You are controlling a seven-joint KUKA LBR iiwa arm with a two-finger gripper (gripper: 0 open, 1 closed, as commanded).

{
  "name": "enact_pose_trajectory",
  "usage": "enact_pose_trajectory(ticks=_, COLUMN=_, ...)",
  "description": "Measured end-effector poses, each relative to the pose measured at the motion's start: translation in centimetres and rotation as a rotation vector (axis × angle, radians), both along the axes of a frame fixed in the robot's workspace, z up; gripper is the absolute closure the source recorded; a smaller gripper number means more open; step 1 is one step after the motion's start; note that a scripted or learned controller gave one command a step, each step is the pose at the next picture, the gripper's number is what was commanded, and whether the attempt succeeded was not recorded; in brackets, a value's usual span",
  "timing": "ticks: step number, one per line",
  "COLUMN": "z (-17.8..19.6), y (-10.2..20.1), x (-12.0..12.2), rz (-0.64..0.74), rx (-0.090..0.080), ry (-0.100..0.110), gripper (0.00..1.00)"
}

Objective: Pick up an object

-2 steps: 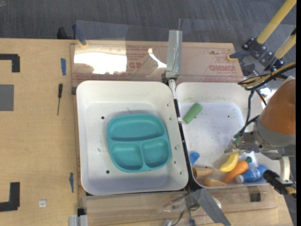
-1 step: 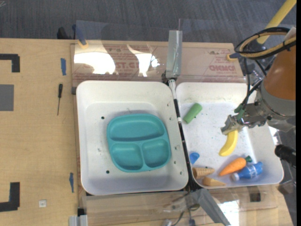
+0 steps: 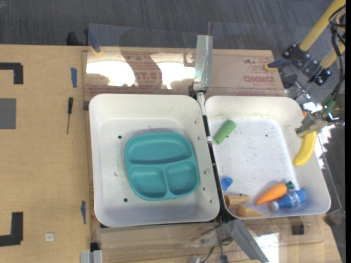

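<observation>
The right bin holds several toys. A green cylinder lies near its left wall. A yellow banana leans on the right wall. An orange carrot and a blue bottle sit at the front right. A small blue piece and two tan cones lie at the front left. My gripper hovers at the bin's right rim, just above the banana's upper end, with nothing visibly in it.
The left bin carries a teal divided plate. A clear panel and a metal post stand behind the bins. A yellow strut with black clamps crosses the top right. Brown bench surface lies to the left.
</observation>
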State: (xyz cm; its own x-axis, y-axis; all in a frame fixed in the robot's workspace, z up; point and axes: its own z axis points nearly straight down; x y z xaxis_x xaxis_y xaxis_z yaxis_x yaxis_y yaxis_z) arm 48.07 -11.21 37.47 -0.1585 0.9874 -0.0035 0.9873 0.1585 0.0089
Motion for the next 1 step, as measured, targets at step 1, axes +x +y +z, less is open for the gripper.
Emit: enact_pose_trajectory(ticks=1, z=-7.34, y=4.59, x=-0.08, rz=0.135, rx=0.002, ry=0.012, gripper=1.00)
